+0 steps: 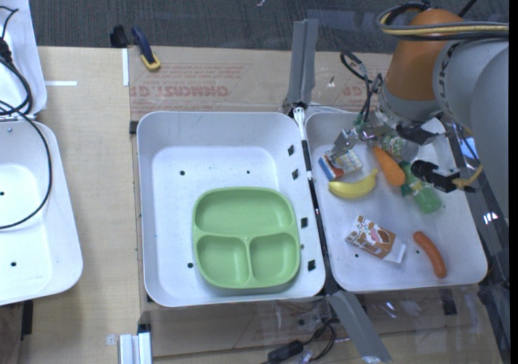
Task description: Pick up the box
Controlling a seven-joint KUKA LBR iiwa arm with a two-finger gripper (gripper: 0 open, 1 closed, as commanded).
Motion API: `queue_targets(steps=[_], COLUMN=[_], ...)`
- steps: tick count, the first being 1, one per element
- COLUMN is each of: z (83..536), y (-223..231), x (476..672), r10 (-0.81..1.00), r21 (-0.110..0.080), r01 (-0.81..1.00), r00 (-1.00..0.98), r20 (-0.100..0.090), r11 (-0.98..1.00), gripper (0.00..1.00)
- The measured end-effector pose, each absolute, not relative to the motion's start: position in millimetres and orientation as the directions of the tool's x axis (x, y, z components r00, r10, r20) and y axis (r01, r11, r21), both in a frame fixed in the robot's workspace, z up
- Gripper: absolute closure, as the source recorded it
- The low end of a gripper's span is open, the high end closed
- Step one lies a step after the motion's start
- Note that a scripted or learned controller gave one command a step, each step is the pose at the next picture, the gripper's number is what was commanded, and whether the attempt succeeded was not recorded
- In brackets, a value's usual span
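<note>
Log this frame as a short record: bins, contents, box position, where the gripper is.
left bin: holds a green divided plate
right bin: holds the box, banana, carrot, sausage, a green item and a small packet
box: lying flat near the front middle of the right bin, apart from the other items
gripper: over the back of the right bin, above the packet and banana, away from the box
task state: box not picked up
</note>
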State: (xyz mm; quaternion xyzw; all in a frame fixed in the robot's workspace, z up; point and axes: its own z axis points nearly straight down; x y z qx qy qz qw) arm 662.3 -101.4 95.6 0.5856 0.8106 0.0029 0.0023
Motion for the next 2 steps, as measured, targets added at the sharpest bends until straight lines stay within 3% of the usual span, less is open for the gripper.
queue_targets(steps=[2], z=[95.4], y=[-99.5], x=[661.9], r10=[0.985], r21=[0.007], r01=[0.985], r00=[-0.174], r20=[0.001], r11=[0.174], gripper=[0.0])
